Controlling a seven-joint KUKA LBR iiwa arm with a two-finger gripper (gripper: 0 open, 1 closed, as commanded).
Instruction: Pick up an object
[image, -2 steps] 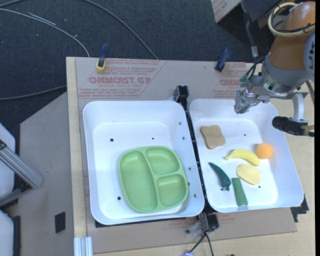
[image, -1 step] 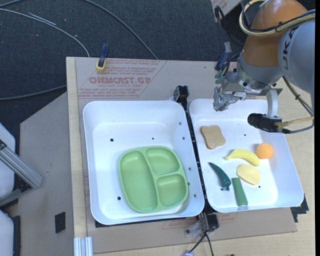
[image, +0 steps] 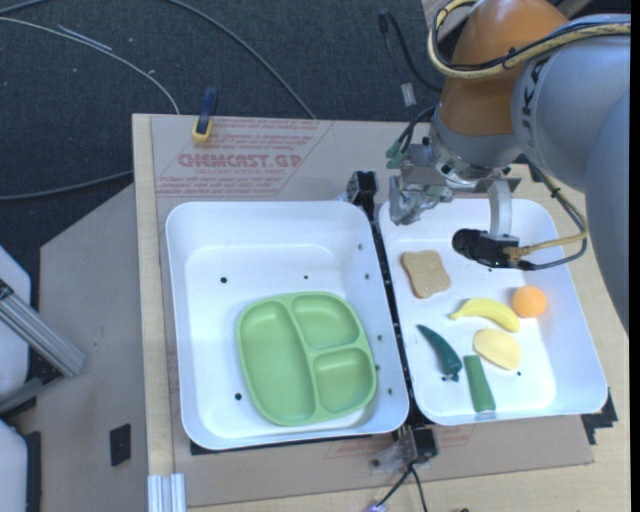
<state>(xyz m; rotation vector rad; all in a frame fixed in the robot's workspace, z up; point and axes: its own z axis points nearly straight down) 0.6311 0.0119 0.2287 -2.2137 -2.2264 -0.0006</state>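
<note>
**Gripper poised at the far end of the right bin, nothing taken yet**

Gripper (image: 408, 205) hanging low over the far left corner of the right bin (image: 570, 395), just beyond the slice of bread (image: 426, 272); whether spread or closed, cannot tell from this slant; nothing seen between them, so no pick claimed. Arm (image: 560, 80) sweeping in from the right, orange band up top, probably stationed above the cluster because every candidate sits in this bin. Candidates gathered in the middle and near half: bread closest to the tool; banana (image: 487, 313) just past it; orange ball (image: 530, 301) beside the banana's tip; pale yellow piece (image: 498, 349) near the banana; dark green pepper (image: 441, 351) and green cucumber (image: 479, 385) toward the near rim, close together. Left bin (image: 200, 300) carrying a green divided plate (image: 302, 356), compartments bare, likely a drop-off spot. Red print on the brown board (image: 160, 180) behind the bins, reading roughly "CHEMCAST GP"; finer lines too small to make out. Blue-and-yellow clamp (image: 205, 113) pinning the board's far edge.
</note>
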